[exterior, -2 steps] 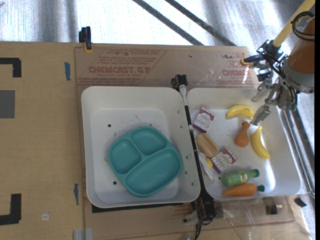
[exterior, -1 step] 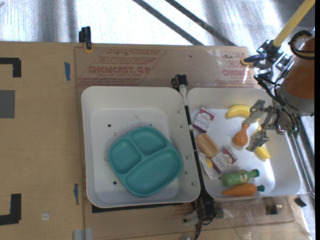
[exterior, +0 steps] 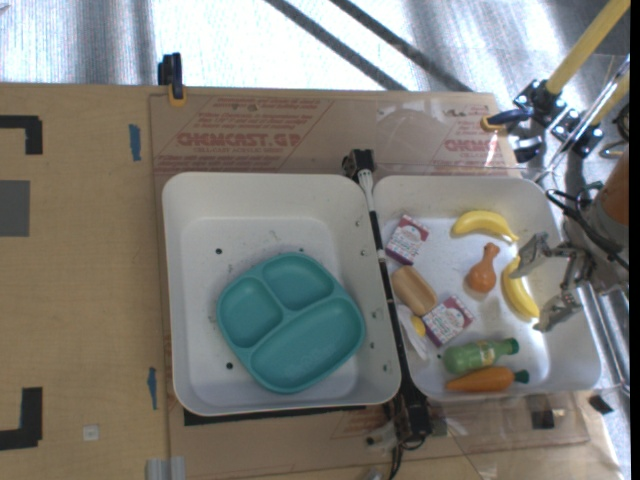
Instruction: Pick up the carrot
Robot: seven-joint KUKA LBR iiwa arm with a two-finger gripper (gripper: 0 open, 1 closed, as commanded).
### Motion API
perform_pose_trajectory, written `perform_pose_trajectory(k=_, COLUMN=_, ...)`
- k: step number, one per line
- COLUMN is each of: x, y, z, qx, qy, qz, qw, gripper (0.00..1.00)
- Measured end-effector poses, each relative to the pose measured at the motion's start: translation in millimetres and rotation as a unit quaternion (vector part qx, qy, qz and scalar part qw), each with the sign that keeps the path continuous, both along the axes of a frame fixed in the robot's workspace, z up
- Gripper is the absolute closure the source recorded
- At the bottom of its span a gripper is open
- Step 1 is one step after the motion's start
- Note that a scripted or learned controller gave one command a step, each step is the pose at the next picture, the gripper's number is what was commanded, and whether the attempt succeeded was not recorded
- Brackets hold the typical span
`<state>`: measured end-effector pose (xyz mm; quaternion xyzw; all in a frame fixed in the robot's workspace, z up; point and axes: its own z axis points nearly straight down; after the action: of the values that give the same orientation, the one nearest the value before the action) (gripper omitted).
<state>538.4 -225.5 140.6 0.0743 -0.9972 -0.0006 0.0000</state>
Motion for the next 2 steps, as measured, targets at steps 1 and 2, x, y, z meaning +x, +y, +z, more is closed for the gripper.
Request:
perform_pose_trajectory(k=1, x=15, y=26, z=-50, qx=-0.0008, qy=-0.004, qz=0.078, qw=0.9969, gripper=0.00)
perform_pose_trajectory(k=2, x=15, y=90, z=-50, qx=-0.0017, qy=-0.008, qz=0.168, qw=0.9857, gripper=0.00)
